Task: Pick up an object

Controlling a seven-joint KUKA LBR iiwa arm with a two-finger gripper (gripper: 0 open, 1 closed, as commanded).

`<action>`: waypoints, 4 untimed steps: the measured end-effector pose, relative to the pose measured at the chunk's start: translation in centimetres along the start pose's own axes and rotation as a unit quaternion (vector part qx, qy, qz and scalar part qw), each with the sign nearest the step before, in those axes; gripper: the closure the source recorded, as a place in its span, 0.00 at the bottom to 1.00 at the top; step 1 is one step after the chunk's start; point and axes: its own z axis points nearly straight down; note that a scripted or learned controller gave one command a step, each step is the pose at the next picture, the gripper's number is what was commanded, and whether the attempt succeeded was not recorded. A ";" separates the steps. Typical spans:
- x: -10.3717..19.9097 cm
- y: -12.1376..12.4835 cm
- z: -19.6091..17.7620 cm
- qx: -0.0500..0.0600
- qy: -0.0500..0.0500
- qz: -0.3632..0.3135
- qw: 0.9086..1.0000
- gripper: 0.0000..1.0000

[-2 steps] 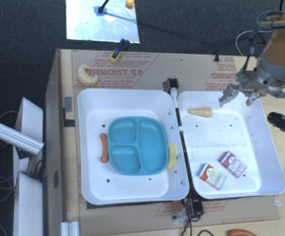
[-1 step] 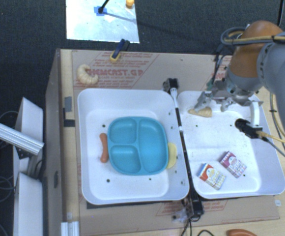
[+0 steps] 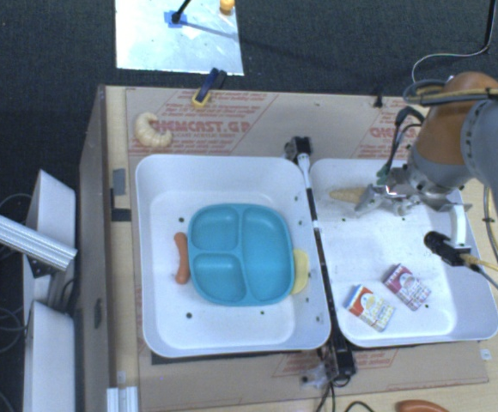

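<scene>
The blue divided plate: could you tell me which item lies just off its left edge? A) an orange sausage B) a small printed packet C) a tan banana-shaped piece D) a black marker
A: the orange sausage lies lengthwise in the left bin, beside the left edge of the blue plate.

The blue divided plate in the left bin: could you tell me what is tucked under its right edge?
A yellow object pokes out from under the blue plate; its covered part can't be seen.
</scene>
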 end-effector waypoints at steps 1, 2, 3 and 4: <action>6.1 -3.5 0.0 -0.001 0.001 -0.001 1.000 0.00; 4.1 2.0 -1.8 -0.002 0.000 -0.001 1.000 0.00; 3.2 3.2 -0.1 0.004 0.002 -0.002 1.000 0.00; 5.5 3.3 -0.1 -0.001 0.001 -0.002 1.000 0.00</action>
